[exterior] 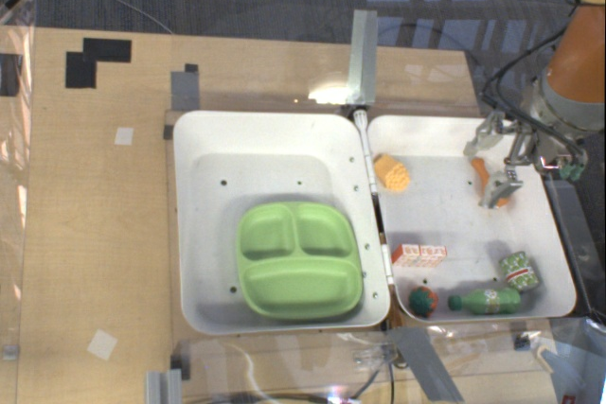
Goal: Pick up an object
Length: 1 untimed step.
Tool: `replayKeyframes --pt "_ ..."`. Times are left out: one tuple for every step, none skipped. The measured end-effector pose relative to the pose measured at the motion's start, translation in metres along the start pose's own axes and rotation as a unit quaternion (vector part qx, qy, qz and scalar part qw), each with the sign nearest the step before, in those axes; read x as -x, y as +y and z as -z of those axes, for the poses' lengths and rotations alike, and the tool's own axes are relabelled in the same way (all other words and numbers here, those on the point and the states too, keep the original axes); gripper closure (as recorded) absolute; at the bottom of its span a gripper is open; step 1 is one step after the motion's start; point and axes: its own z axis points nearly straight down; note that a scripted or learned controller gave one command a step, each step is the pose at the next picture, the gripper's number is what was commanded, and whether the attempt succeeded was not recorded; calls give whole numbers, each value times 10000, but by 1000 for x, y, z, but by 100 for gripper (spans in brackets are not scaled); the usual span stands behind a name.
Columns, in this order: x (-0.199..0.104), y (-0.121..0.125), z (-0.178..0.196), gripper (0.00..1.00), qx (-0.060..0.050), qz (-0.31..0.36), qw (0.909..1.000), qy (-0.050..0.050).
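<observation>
carrot (482, 172), small orange piece, lies in the right bin (454, 232) near its far right part, long axis running roughly from far-left to near-right. gripper (503, 167) sits over it, fingers spread, one either side; nothing seen pinched between them. a second orange bit (501, 198) lies just beside the nearer finger. yellow corn-like toy (391, 173) near the bin's left wall. green bottle (486, 301) lies flat along the near edge, cap pointing left. left bin (199, 203) holds a green divided tray (299, 259).
</observation>
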Motion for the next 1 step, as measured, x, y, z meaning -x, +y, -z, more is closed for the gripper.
replayKeyframes --pt "12 -59 -52 0 -3 80 10000 20"
